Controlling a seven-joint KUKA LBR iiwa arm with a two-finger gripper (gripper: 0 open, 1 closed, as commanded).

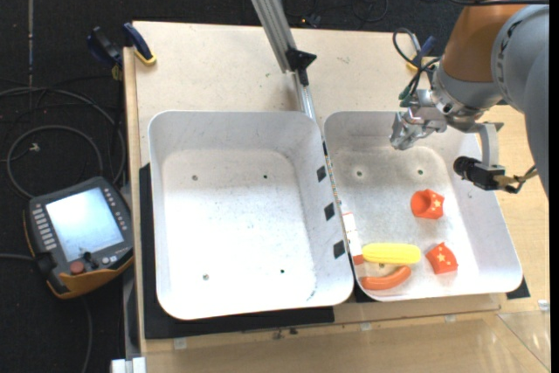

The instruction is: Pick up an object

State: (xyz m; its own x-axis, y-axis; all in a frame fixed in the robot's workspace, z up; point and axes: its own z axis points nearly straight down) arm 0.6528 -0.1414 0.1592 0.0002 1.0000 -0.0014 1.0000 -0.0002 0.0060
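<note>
my gripper (407, 135) hangs over the far part of the right bin (502, 227), close to that bin's far rim and a little toward its inner wall. from this angle i cannot tell how it stands, open or closed, and nothing shows in its grasp. the bin floor just under it is bare white.

the things to pick lie nearer the bin's front. an orange cup-like piece (427, 204) sits about mid-bin toward the outer wall, well apart from my gripper. a yellow corn-shaped piece (390, 253) lies flat by the front rim, its one end near the inner wall. an orange sausage-shaped piece (385, 278) curves just in front of it, touching or nearly touching it. a small red piece (442, 259) stands just beside the yellow one's other end, toward the front outer corner.

the left bin (162, 188) sits alongside, its edge overlapping the right bin's inner wall. a slanted metal pole (262, 0) comes down to the bench's far side between the two bins. a black fitting (476, 171) on a bracket juts over the right bin's outer wall, close to my wrist. a teach pendant (79, 234) lies off the bench's left edge.
</note>
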